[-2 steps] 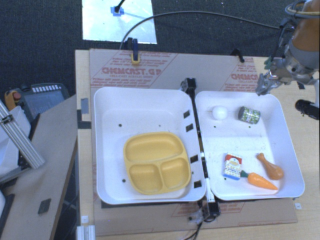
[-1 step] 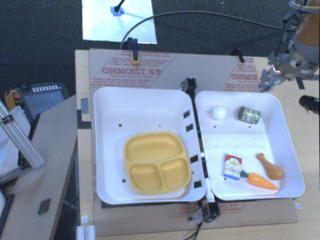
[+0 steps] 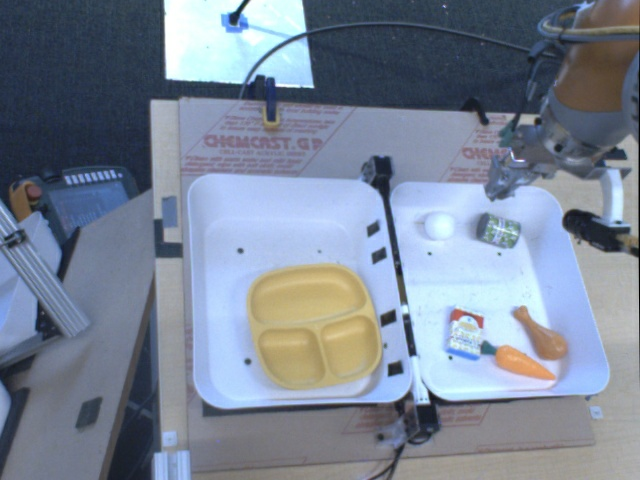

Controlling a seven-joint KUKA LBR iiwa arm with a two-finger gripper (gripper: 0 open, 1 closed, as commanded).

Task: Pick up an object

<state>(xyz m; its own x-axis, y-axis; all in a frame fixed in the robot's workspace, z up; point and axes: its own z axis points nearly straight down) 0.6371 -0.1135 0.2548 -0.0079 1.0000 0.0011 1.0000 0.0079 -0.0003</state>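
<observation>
From the overhead camera, my pincer [image 3: 499, 187] hangs over the far rim of the right bin [image 3: 575, 268]; I hold nothing, and how wide it stands I cannot tell. The small green can [image 3: 498, 230] lies on its side just nearer than my pincer, with the white ball [image 3: 438, 225] to its left. Toward the near edge lie a small carton [image 3: 465, 333], a carrot [image 3: 518, 361] and a drumstick [image 3: 541, 333]. The left bin [image 3: 225, 228] holds a yellow divided tray [image 3: 313, 324].

You have a yellow divided tray [image 3: 314, 325] in the left bin [image 3: 215, 208]; beyond that bin, a clamp [image 3: 270, 103] and possibly a foil sheet [image 3: 236, 28].
</observation>
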